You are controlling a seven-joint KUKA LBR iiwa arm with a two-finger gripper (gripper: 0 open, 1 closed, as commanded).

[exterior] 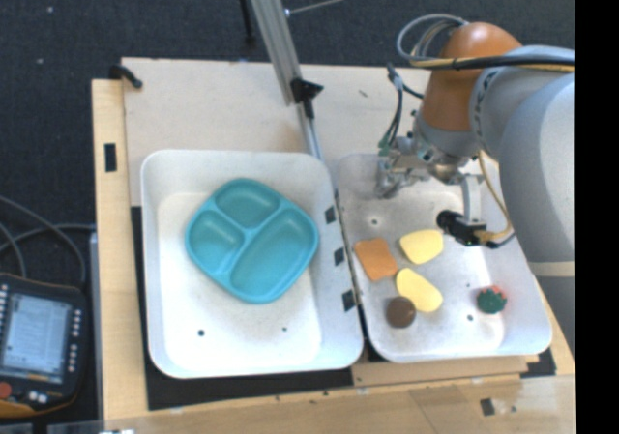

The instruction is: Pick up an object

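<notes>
camera view: single slanted look down on the surface [222, 103]
hidden/unclear: gripper [392, 176] small and blurred under the wrist, at the far-left corner of the right bin [517, 326]; fingers apart or together, cannot tell, nothing seen between them
cut off: arm [522, 132] runs out of frame on the right, covers the right bin's far-right part
bins: 2, left bin [174, 335] touching the right bin
teal tray [253, 239]: 1, three compartments, centre of left bin
objects in right bin: 5
orange block [375, 257]: near the right bin's left wall
yellow pieces: 2, upper yellow piece [422, 246], lower yellow piece [418, 289]
brown ball [400, 311]: touching lower yellow piece
green item [491, 300]: near the right bin's right rim, reddish top, shape unclear
</notes>
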